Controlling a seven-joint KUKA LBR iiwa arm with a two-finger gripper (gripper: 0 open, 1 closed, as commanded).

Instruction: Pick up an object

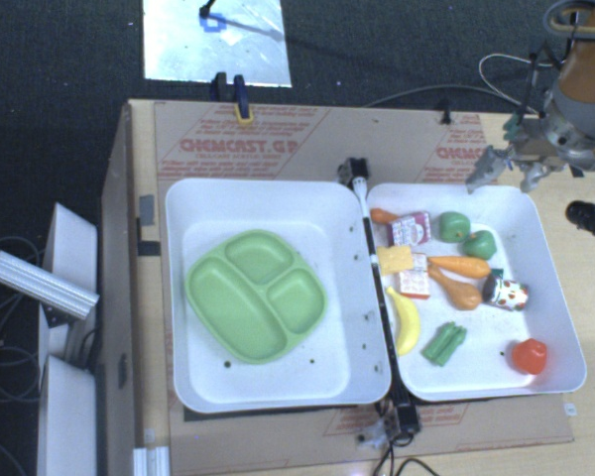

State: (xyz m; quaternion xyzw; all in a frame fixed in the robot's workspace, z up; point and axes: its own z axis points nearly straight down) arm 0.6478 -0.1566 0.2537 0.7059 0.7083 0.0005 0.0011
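Two white bins (pixel 278 201) (side by side) sit on a cardboard-covered bench (pixel 278 142).

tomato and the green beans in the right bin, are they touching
Apart. The camera view shows the tomato near the bin's corner and the green beans further left, with bare white bin floor between them.

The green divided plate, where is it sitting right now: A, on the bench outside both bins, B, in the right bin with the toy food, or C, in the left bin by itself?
C: the green divided plate lies alone in the left bin.
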